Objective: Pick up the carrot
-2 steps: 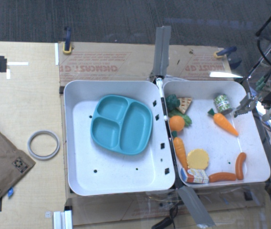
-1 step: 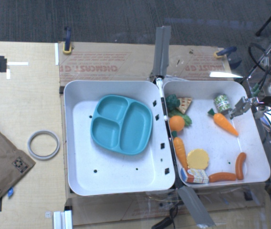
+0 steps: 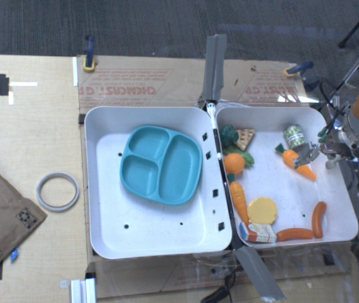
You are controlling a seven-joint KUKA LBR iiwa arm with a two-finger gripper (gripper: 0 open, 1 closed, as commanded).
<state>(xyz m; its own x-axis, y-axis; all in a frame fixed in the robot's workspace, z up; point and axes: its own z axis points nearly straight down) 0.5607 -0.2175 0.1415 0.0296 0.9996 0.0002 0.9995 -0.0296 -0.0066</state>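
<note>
While the jaws (image 3: 306, 158) clamp it, the carrot (image 3: 296, 163) lies diagonally, tip lower-right.

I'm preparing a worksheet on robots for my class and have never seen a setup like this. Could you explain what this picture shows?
This is one photo from a fixed camera above a workbench, looking down at a slant. The grey machine at the right edge is a robot arm, and its grasping end is the gripper. Two shallow white bins sit side by side. The left bin holds a teal divided plate. The right bin holds toy food: a carrot right at the gripper, a second carrot along the left wall, an orange, a green can, a yellow disc and two sausages. Whether the carrot is actually gripped cannot be told from this picture. A roll of tape lies on the bench to the left.
</note>
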